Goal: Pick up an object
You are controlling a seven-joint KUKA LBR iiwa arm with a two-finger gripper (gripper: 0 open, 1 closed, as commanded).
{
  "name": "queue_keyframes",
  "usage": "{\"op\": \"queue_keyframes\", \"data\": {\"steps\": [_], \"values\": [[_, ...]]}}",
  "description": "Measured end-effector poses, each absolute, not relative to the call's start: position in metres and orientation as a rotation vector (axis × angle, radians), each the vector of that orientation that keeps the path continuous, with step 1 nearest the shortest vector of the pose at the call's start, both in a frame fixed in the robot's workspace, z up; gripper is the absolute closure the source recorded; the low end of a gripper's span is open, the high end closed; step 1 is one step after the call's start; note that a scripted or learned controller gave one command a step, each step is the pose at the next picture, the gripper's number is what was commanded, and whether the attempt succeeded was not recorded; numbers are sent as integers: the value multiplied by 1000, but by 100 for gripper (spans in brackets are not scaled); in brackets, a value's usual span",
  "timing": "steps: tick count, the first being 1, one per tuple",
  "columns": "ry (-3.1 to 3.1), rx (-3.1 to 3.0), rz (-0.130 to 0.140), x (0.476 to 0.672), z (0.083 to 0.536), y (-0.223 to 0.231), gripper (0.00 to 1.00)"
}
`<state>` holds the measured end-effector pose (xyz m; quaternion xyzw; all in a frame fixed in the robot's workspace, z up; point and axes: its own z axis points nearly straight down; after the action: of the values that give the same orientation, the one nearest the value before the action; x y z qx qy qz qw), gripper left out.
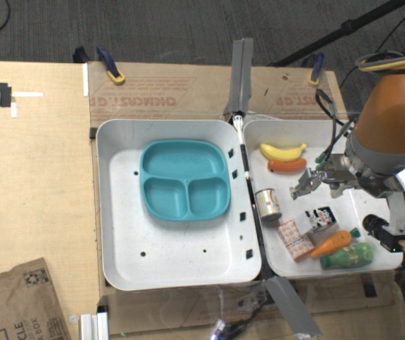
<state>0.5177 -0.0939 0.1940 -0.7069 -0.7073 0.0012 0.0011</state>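
The right bin (287, 261) holds a yellow banana (284, 150) with an orange oblong piece (287, 166) just in front of it. A silver can (267, 205), a small pinkish box (294, 239), a black-and-white packet (321, 218), a carrot (331, 243) and a green bottle (348, 257) lie nearer the front. My gripper (306, 185) hangs over the middle of this bin, right of the can and behind the packet. Nothing is visibly held in it.
The left bin (110, 211) carries a teal divided plate (185, 179). A metal divider bar (242, 83) runs between the bins. The grey-and-orange arm (390, 126) covers the right bin's far right side. A cardboard piece (18, 303) lies at the bench's front left.
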Motion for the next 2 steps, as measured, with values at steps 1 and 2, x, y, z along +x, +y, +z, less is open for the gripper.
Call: {"op": "queue_keyframes", "data": {"steps": [1, 2], "values": [[-2293, -2147, 2, 595, 226, -100, 0], [-2515, -1885, 2, 605, 244, -139, 0]]}}
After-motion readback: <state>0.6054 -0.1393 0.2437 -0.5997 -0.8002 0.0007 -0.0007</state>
